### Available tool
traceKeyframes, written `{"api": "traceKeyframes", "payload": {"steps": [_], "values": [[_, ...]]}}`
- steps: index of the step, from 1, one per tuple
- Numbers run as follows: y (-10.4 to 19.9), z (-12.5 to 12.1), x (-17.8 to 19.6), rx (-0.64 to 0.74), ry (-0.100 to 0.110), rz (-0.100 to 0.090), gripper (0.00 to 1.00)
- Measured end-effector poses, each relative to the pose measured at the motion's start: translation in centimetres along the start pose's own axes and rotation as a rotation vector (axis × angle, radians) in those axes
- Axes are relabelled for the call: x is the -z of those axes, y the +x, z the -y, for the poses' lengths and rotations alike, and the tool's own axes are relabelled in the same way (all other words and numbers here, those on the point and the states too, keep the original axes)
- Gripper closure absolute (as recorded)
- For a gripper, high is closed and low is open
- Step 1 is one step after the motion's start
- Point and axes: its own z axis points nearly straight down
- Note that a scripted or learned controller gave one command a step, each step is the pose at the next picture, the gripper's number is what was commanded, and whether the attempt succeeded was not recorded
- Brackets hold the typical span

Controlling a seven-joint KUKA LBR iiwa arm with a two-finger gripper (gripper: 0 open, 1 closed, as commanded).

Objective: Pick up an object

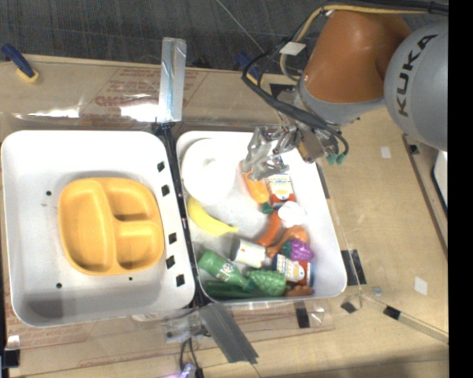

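My gripper (262,157) hangs over the upper middle of the right bin (327,211), just above an orange-and-white carton (274,187). Nothing shows between its metal fingers. Below it lies a heap of toy food: a yellow banana (207,219), a white plate (213,176), a green bottle (219,266), purple grapes (300,251), a carrot (272,227) and a small juice carton (294,270).
The left bin (31,164) holds a yellow divided tray (110,225). The arm's orange wrist band (351,53) looms over the right bin's far right corner. Cables run behind it. Tape strips mark the cardboard bench around both bins.
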Motion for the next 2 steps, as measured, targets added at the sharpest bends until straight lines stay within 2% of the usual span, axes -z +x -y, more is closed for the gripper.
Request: {"api": "traceKeyframes", "payload": {"steps": [1,2], "values": [[-1.5,5.4,-1.6,0.326,0.0,0.002,1.0],[-1.7,10.5,-5.8,0.719,-0.002,0.003,1.0]]}}
